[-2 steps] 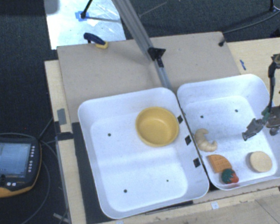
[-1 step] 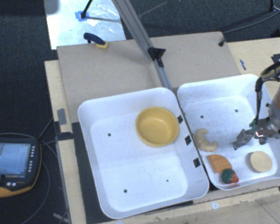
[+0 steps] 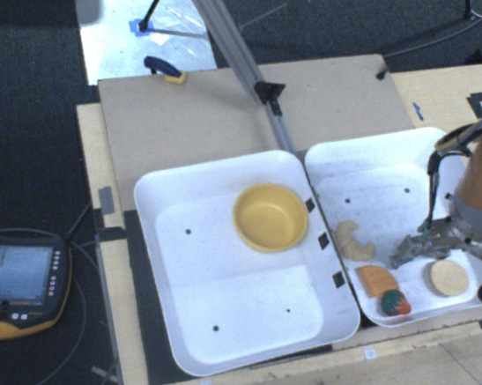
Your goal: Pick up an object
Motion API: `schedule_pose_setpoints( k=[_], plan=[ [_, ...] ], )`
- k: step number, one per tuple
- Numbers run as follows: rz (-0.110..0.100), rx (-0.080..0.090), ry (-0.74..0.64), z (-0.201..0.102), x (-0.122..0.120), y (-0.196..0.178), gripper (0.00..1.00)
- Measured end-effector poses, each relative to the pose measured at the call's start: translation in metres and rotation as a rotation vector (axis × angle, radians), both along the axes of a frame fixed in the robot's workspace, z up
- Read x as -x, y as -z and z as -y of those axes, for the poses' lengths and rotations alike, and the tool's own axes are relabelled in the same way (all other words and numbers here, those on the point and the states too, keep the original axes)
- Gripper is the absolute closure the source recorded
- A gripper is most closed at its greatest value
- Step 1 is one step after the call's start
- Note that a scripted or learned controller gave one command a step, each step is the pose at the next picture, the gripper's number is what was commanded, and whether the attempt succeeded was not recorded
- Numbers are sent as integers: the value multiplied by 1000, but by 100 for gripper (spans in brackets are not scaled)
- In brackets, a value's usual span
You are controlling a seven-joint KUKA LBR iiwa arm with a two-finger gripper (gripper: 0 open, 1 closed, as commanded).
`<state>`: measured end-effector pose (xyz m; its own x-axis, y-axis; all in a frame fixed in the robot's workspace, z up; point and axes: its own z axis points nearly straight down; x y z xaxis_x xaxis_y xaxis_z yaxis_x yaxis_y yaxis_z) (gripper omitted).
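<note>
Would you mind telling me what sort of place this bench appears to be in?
Probably a robotics lab: a teach pendant lies on dark carpet, two white bins sit on a cardboard-topped bench, and the arm's pincer hangs over small test objects.

No writing can be read anywhere; the handheld control screen [image 3: 17,279], far to the left of the pincer [image 3: 407,251], is too blurred.
</note>
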<state>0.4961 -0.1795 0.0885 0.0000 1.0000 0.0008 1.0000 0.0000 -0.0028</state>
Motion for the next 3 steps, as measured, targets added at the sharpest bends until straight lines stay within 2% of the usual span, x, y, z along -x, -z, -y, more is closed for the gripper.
schedule_pose_setpoints(
  k=[1,3],
  plan=[
    [4,1,0,1,-1,-12,100],
    [7,2,-1,3,-5,-97,100]
  ],
)
